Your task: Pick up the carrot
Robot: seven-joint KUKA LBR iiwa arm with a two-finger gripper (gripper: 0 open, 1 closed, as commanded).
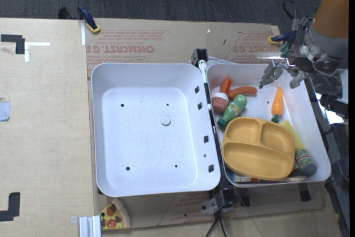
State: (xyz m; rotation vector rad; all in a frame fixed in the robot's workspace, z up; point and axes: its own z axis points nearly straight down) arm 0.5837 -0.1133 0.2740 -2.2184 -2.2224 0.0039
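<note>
Your hand [282,74] hovering over right bin [319,119] far edge, fingers spread, nothing between them. Carrot [277,102] lying just below hand, clear of fingertips, near bin's right wall. Yellow divided plate [258,148] sitting close beneath carrot, yellow bottle [297,147] along its right. Green bottle [232,110] and sausage [242,91] lying to carrot's left. Left bin [111,164] beside, on counter [39,136].

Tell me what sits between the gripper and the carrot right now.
Nothing does. In the camera view, the gripper hangs just above the carrot in the right bin, and the short stretch between them shows bare white bin floor.
</note>
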